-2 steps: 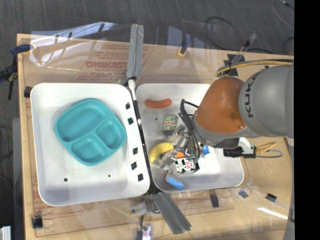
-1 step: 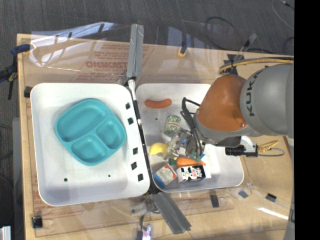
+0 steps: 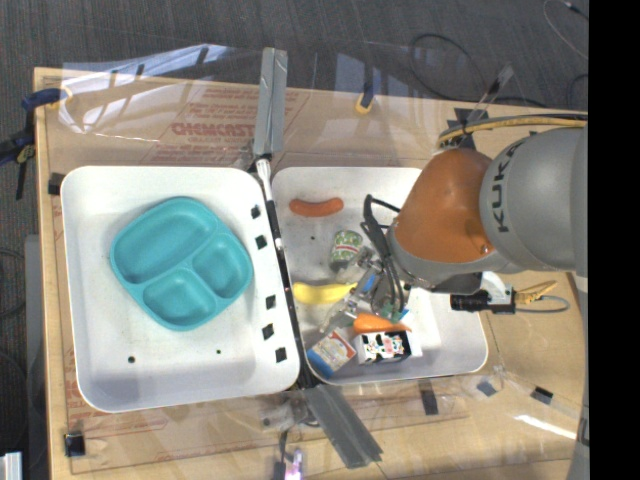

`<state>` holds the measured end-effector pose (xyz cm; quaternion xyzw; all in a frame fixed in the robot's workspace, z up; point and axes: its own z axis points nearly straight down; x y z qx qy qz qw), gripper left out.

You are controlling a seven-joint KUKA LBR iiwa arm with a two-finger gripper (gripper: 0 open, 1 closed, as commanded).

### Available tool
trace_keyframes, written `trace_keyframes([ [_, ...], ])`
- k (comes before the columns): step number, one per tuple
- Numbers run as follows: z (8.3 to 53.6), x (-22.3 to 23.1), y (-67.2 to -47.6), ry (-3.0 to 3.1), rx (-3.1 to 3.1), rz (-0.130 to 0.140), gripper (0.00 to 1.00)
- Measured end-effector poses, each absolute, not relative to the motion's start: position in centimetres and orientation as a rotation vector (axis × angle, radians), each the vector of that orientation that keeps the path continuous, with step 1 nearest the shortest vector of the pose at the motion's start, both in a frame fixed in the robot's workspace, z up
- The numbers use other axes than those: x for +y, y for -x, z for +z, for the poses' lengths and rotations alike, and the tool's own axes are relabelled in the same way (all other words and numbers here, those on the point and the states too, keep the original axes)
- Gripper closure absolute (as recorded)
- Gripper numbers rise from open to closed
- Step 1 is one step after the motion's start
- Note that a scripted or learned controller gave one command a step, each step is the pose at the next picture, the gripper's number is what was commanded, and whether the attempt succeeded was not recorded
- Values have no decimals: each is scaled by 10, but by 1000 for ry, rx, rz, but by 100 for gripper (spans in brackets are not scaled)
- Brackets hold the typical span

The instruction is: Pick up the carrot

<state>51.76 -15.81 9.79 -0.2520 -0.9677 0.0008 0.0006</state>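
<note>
Looking down on the counter (image 3: 120, 438), we see two shallow white bins side by side. We take the right bin (image 3: 455, 353) as our landmark. Touching its left wall sits the left bin (image 3: 90, 368), and in that one lies a teal divided plate (image 3: 180, 261) with three compartments, tilted diagonally, with nothing we can make out in any compartment.

Inside the right bin, toward its far edge, lies a reddish sausage (image 3: 316, 207). Nearer the bin's middle we see a small greenish, can-like thing (image 3: 346, 248); its kind is too blurred for us to name. Against the bin's left side lies a yellow banana (image 3: 322, 292). At the bin's near edge sit a small blue-and-white carton (image 3: 332, 351) and, just beside it, a black-and-white patterned box (image 3: 386, 346).

The carrot (image 3: 378, 322) lies in the near half of the right bin, orange, resting just above the patterned box and touching or nearly touching it.

The arm's grey body and orange band (image 3: 445, 213) hang over the bin's right half. The gripper (image 3: 378, 290) sits low in the bin's middle, between the banana and the carrot, close over the carrot's far side. Cables and the wrist crowd it, so we cannot tell how wide it stands, nor whether it touches the carrot.
</note>
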Motion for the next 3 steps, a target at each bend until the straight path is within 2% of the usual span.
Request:
trace_keyframes([
  [1, 91, -211, -478, 917, -3005, -1, 0],
  [2, 99, -210, -480, 915, -3006, -2, 100],
  [3, 199, -125, -478, 1166, -2916, 1, 100],
])
